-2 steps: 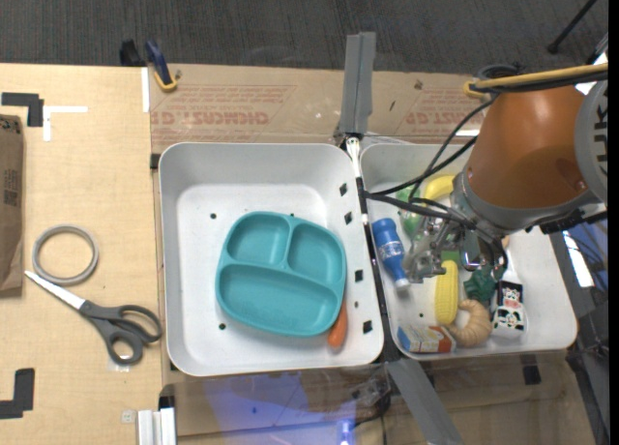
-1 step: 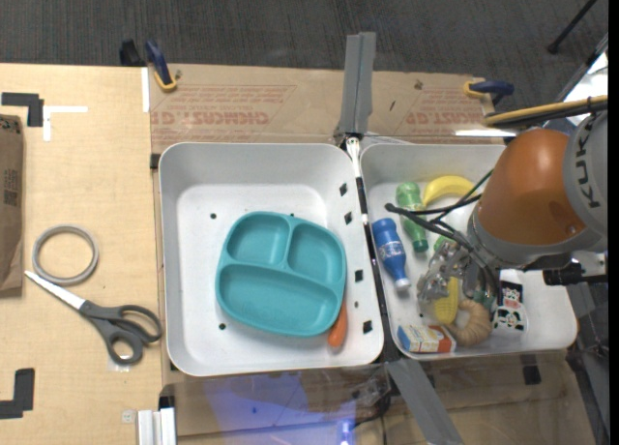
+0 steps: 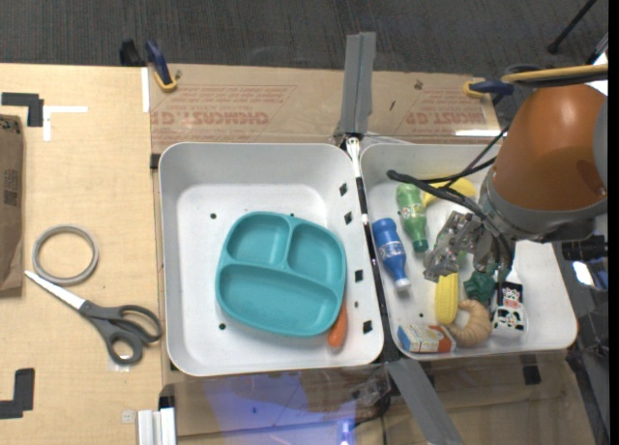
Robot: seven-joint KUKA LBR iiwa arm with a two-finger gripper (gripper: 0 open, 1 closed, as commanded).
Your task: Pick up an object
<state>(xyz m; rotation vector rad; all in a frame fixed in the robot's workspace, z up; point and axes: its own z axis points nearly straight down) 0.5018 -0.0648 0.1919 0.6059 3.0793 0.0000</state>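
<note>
The arm (image 3: pixel 546 158) reaches down into the right bin (image 3: pixel 546 337), its gripper (image 3: pixel 455 245) above the corn (image 3: pixel 445 298); jaws' state unclear.

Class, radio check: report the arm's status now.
Gripper low in right bin, grip unclear. Corn cob just below it. Green bottle, blue bottle crowd alongside.
</note>
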